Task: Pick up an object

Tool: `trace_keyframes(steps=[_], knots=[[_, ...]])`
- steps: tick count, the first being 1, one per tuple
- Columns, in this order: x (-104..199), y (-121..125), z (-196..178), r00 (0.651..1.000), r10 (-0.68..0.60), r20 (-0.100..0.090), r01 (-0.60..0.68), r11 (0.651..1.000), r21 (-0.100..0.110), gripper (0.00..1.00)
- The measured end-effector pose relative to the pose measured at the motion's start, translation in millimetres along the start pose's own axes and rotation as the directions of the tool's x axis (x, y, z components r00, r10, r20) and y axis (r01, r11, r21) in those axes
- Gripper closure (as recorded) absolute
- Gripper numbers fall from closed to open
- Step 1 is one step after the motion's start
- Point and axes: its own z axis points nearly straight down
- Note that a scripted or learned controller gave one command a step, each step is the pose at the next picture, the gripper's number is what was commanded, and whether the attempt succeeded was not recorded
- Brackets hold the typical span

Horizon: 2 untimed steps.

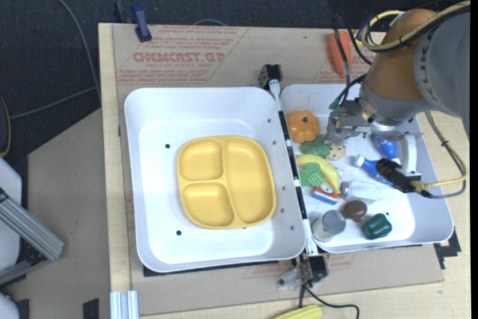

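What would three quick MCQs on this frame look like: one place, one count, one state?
1. Where does the yellow three-compartment plastic tray lie?
A. left white bin
B. right white bin
C. bare bench

2. How many compartments does it have?
A. two
B. three
C. four

3. Where is the gripper?
A. over the tray
B. outside both bins
C. low in the right bin, beside the orange pumpkin toy

Key: 1 A, it sits mid left bin. 2 B, three hollows show. 3 C, it hangs among the small toys.

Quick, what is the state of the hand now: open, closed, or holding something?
Hand: low in the right bin, beside the orange pumpkin toy; open or closed cannot be told, and nothing is seen held.
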Motion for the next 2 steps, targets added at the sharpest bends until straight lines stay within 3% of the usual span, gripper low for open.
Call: trace_keyframes(steps=[1,2], knots=[[0.0,-0.1,0.2,1.000,0.000,0.000,0.000,1.000,0.001,0.00],[5.2,-37.5,33.2,1.000,-0.001,-0.006,0.001,1.000,0.017,0.00]])
